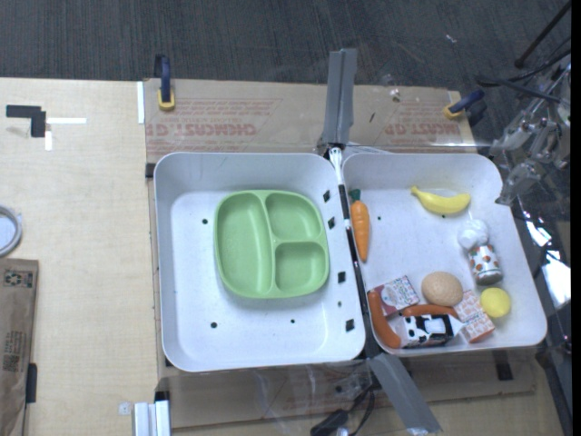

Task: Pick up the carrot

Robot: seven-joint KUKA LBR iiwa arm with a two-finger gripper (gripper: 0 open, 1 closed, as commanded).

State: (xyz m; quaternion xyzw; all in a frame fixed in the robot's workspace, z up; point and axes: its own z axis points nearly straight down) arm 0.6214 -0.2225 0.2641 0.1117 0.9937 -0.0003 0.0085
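The carrot (360, 230) is orange with a small green top. It lies lengthwise on the floor of the right bin (508, 198), close against that bin's left wall, with its green end pointing to the back. Nothing touches it or covers it.
A green divided plate (272, 243) sits in the left bin (182, 316). The right bin also holds a banana (442, 201), a small bottle (481, 260), a bread roll (442, 288), a lemon (496, 302), a black-and-white carton (427, 329) and a red sausage (381, 323). Cables and metal parts (536, 143) crowd the right edge.
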